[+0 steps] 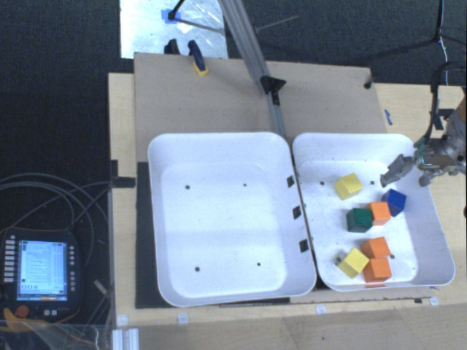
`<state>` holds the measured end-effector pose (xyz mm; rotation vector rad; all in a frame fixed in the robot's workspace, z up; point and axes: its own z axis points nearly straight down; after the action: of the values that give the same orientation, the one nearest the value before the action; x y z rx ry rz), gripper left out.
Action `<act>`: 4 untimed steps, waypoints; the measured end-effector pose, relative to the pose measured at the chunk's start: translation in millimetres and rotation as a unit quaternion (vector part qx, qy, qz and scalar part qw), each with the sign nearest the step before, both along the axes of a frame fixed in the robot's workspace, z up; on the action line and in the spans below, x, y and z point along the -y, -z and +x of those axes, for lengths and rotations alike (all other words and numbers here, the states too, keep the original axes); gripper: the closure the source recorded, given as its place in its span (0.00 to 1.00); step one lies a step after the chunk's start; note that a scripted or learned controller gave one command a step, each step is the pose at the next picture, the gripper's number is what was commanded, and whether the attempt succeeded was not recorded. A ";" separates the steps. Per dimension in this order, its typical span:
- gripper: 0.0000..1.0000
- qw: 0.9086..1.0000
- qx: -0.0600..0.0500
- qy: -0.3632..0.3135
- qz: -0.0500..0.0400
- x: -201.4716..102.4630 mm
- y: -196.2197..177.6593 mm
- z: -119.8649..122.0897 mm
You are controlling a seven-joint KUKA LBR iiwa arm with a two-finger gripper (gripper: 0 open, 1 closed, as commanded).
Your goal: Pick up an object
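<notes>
The right bin (pixel 436 233) holds several small cubes. A yellow cube (pixel 349 186) lies toward its back. A blue cube (pixel 395 200), an orange cube (pixel 380 212) and a green cube (pixel 358 219) cluster in the middle. Near the front sit another orange cube (pixel 376 247), a yellow cube (pixel 354 262) and a third orange cube (pixel 377 270). My gripper (pixel 411 173) hangs over the bin's back right part, just above the blue cube. It is open, with nothing between its fingers.
The left bin (pixel 157 159) stands beside the right one, with a dividing rim between them. A slanted metal pole (pixel 248 39) crosses the back of the bench. A control pendant (pixel 40 272) and cables lie on the floor at left.
</notes>
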<state>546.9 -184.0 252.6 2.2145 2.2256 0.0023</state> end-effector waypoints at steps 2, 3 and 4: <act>0.00 1.000 -0.002 0.001 0.000 -1.7 43.8 6.7; 0.00 1.000 -0.003 0.002 0.001 -2.7 105.7 2.1; 0.00 1.000 0.006 0.001 0.001 -3.5 140.0 8.1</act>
<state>555.0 -180.5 112.5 2.2116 2.2187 0.0174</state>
